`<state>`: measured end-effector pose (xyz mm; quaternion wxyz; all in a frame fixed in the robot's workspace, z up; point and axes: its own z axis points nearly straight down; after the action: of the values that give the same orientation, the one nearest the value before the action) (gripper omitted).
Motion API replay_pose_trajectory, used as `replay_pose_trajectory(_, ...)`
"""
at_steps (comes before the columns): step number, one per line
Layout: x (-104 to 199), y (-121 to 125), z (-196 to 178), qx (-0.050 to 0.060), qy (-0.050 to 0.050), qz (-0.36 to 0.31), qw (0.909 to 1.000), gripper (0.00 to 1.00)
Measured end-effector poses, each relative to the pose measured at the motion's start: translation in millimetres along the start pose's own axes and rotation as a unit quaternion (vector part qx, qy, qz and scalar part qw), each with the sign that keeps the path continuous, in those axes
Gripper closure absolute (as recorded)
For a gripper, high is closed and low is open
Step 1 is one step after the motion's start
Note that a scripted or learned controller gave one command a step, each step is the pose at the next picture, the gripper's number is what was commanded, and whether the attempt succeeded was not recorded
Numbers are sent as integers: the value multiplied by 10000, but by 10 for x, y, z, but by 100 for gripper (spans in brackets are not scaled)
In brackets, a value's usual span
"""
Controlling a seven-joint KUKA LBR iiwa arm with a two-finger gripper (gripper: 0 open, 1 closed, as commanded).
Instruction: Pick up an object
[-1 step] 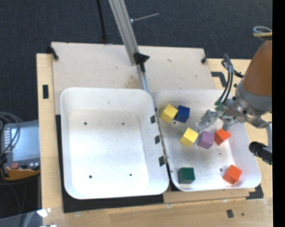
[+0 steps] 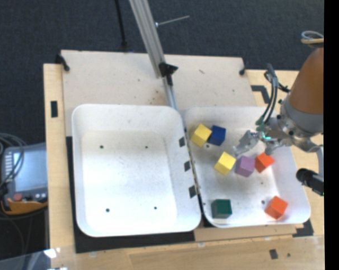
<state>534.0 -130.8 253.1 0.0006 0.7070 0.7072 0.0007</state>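
The right bin (image 2: 288,179) holds several small cubes. A yellow cube (image 2: 201,134) touches a blue cube (image 2: 217,135) at the bin's upper left. In the middle sit another yellow cube (image 2: 226,162), a purple cube (image 2: 245,166) and an orange cube (image 2: 263,162), close together. A green cube (image 2: 221,208) and a second orange cube (image 2: 276,207) lie near the front rim. My gripper (image 2: 257,144) hangs open just above and behind the purple and orange cubes, with nothing between its fingers (image 2: 245,140).
The left bin (image 2: 130,167) lies beside the right one, their rims meeting near the middle. A slanted metal post (image 2: 150,32) rises from behind the bins. A black part (image 2: 309,180) sticks in at the right bin's right edge.
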Motion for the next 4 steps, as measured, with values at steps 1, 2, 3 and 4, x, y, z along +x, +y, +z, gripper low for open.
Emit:
replay_pose_trajectory(1, -79, 34, 455, 29, -7, 7, 10000, 0)
replay_pose_trajectory(2, -5, -35, 972, 36, -1, 8, 10000, 0)
replay_pose_trajectory(3, -16, -45, 1499, 32, -4, 9, 10000, 0)
replay_pose_trajectory(4, -22, -21, 1359, -16, 0, 46, 10000, 100)
